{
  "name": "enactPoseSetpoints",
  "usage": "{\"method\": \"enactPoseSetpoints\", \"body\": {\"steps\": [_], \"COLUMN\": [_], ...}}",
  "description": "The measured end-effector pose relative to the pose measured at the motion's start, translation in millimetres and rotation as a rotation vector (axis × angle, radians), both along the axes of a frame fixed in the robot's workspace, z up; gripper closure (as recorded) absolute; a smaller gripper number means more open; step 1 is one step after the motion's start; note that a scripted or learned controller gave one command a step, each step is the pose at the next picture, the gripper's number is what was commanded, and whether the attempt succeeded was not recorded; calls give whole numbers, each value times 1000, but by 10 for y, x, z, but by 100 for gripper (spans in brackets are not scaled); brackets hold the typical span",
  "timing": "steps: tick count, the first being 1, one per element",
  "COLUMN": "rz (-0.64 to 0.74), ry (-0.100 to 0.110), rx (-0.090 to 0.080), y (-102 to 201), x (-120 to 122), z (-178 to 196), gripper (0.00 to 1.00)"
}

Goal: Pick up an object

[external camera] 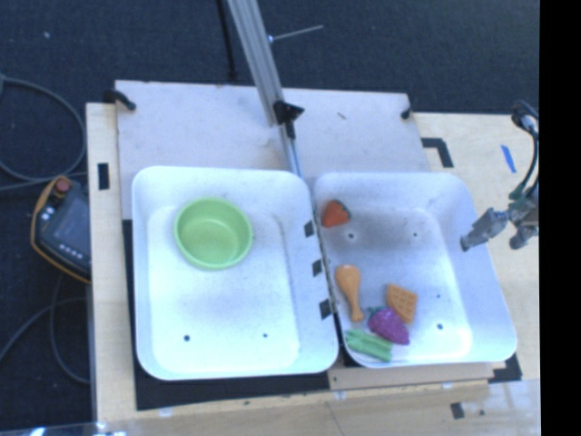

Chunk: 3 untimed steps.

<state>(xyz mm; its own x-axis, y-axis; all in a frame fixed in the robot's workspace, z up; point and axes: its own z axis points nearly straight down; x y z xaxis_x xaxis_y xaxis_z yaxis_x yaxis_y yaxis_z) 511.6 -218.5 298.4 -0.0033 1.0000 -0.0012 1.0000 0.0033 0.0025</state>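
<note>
Toys cluster for you in the right bin point(454, 243): a red strawberry point(336, 213), tan drumstick point(349, 291), orange cracker point(400, 302), purple grapes point(389, 325), green pod point(369, 344). Your pincer point(495, 228) hovers at that bin's right rim, fingers apart, gripping nothing. A green bowl point(214, 232) sits in the left bin point(227, 334) on the pale tabletop point(436, 148).

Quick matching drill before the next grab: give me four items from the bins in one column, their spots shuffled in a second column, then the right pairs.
Things:
1. green bowl
2. red strawberry toy
3. purple grapes toy
4. gripper

Places:
A. upper left corner of the right bin
B. over the right bin's right rim
C. left bin, upper part
D. near the right bin's front edge, beside the orange cracker piece

Pairs: 1-C, 2-A, 3-D, 4-B
</note>
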Motion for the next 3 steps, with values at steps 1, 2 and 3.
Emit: {"method": "enactPoseSetpoints", "body": {"steps": [1, 2, 3], "rz": [-1, -3, -5], "ry": [0, 4, 6], "rx": [0, 0, 0], "y": [1, 31, -20], "x": [1, -43, 46], "z": [0, -437, -968], "gripper": [0, 0, 0]}}
